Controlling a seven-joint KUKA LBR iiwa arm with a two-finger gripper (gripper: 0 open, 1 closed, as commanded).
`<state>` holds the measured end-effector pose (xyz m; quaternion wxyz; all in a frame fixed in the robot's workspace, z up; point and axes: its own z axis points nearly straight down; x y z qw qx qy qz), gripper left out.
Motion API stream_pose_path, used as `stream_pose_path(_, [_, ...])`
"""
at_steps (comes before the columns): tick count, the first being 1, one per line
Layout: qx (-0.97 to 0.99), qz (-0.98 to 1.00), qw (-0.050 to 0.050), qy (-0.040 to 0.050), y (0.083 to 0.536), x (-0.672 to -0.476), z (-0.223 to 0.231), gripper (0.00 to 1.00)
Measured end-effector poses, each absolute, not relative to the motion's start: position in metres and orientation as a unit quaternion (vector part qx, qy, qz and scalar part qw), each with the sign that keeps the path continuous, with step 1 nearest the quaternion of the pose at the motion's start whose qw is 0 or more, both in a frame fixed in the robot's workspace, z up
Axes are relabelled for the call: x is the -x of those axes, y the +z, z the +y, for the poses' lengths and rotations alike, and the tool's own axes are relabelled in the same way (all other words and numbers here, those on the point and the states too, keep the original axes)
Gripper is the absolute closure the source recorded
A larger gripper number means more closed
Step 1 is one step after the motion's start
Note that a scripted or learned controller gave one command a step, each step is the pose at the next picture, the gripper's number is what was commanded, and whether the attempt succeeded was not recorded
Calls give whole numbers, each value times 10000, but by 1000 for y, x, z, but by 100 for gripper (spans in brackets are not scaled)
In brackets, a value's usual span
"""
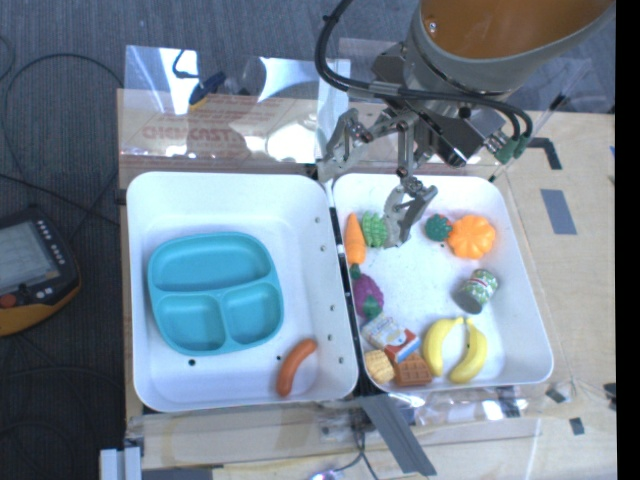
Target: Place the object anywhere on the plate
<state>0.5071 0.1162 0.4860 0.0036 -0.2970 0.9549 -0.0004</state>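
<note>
The claw (408, 211) hangs empty, fingers a little apart, over the right bin (520, 268) beside the green broccoli (375, 230), while the blue plate (214, 291) lies in the left bin (160, 193)

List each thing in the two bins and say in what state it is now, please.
plate: in left bin, nothing on it
sausage: in left bin, beside plate
carrot: right bin, at left wall
bananas: right bin, lying flat
pumpkin: right bin, upright
can: tilted
gripper: over right bin, holding nothing
</note>
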Motion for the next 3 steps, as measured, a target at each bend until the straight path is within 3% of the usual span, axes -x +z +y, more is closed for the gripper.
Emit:
stream_pose_path(1, [2341,9722,-68,7,310,-602,199,0])
stream_pose_path(2, [2334,9724,43,12,330,-605,199,100])
stream_pose_path(3, [3981,9173,18,7,350,-526,231,100])
